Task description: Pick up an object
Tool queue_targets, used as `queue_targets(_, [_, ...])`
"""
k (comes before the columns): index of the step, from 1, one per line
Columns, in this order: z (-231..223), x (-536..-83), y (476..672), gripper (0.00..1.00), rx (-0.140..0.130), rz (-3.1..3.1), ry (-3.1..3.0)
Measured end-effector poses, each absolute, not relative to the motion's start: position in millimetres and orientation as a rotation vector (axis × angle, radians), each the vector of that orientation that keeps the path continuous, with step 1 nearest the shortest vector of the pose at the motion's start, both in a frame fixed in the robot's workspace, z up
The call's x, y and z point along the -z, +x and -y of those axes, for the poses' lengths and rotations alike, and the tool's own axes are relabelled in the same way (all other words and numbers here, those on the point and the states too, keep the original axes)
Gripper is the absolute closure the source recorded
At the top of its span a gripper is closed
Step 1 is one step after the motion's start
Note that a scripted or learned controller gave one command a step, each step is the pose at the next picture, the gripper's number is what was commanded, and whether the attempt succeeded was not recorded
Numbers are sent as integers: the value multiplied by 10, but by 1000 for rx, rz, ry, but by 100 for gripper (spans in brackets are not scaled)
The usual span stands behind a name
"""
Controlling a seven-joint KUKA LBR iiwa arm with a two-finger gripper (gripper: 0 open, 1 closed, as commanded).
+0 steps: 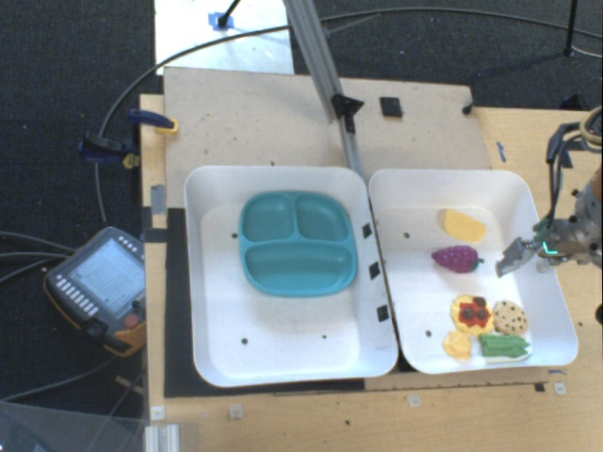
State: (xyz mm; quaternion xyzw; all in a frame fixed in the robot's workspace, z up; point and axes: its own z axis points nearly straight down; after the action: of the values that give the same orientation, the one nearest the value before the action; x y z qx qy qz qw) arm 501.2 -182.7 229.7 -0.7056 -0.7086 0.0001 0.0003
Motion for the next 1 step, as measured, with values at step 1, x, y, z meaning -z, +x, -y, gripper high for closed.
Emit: queue_targets(1, [1827, -2305, 5018, 0, 2, 2228, -2217])
